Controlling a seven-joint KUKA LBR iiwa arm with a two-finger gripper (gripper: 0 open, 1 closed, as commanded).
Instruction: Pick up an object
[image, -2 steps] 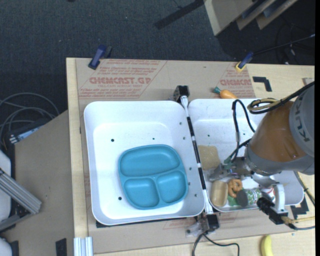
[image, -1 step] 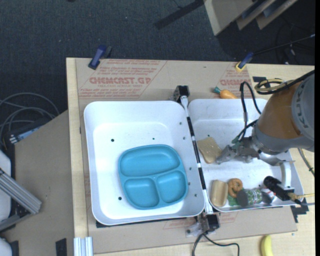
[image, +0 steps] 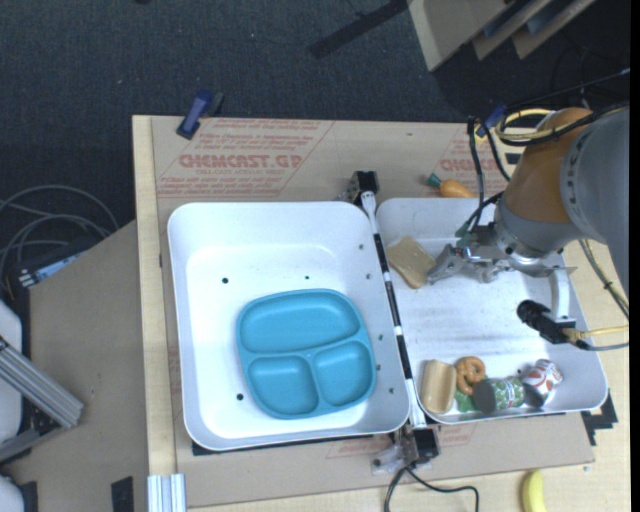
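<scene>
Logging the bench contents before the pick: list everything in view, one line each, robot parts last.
bins: two, white, side by side on the bench
tray: one, blue, three compartments, in the left bin
block: one, tan, right bin's upper left, next to the claw
small items: several, tan, orange, green and white-red, along the right bin's near edge
clip: one, blue, bench's far left edge
yellow item: one, near the bench's front right
arm: one, grey with orange band, over the right bin
claw: one, metal, low in the right bin
</scene>
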